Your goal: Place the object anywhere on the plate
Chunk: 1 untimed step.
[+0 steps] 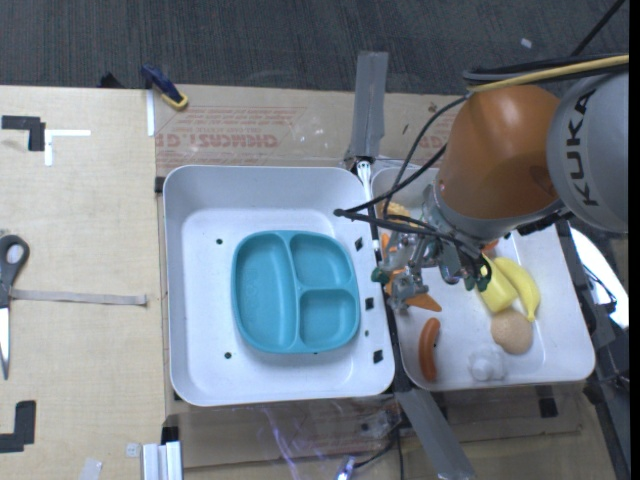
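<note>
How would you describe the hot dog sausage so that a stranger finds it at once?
Look in the right white bin, under the arm. Near its front left corner lies the sausage, a slim red-orange stick. The banana is yellow and the egg is round and tan.

1. Two white bins: the left bin (190,298) and the right bin (560,358).
2. One teal plate (296,292) with three compartments.
3. One yellow banana (512,286).
4. One red sausage (429,349).
5. One tan egg-shaped thing (513,333).
6. One small whitish thing (486,367).
7. One pair of scissors (8,288) on the table.
</note>
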Motion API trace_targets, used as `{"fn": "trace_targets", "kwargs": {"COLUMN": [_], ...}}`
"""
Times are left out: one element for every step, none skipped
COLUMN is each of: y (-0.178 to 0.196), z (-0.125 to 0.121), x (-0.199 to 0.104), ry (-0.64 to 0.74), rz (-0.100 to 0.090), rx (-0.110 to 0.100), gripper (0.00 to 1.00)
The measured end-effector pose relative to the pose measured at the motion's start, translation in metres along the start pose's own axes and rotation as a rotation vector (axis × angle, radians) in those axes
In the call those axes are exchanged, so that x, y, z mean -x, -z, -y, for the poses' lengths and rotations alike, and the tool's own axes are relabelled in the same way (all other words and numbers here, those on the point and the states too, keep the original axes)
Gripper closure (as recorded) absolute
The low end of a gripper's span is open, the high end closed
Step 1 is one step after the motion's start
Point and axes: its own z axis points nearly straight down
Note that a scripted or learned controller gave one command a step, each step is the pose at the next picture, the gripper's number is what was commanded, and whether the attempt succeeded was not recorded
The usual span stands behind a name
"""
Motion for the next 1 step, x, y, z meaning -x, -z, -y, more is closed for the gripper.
{"fn": "trace_targets", "kwargs": {"y": [0.0371], "z": [-0.0678], "x": [0.0215], "ry": [-0.06], "rz": [0.001], "rx": [0.002], "gripper": [1.0]}}
